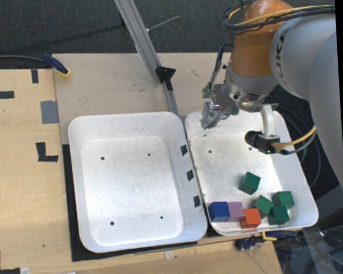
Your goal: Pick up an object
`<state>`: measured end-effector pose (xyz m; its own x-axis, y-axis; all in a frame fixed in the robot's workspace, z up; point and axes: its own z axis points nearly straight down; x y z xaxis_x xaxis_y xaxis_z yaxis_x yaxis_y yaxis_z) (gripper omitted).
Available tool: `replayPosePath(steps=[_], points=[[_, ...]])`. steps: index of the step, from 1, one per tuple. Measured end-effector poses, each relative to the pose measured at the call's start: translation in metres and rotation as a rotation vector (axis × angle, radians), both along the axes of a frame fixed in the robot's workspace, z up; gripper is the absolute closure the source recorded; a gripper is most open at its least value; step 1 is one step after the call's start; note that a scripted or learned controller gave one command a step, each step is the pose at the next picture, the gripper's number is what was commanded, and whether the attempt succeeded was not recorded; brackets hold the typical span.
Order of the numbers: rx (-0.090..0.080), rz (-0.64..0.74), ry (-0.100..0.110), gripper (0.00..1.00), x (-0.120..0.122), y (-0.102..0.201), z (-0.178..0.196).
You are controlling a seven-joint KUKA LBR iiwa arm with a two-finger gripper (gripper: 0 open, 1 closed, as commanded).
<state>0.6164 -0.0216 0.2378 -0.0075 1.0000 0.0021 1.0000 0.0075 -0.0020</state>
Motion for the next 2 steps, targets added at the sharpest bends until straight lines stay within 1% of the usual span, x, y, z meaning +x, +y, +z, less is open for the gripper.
replayPosePath(steps=[1, 2], points=[[-0.001, 0.0, 0.0, 1.0, -0.004, 0.056, -0.006], [0.0, 0.001, 0.0, 1.0, -0.023, 0.112, 0.003]])
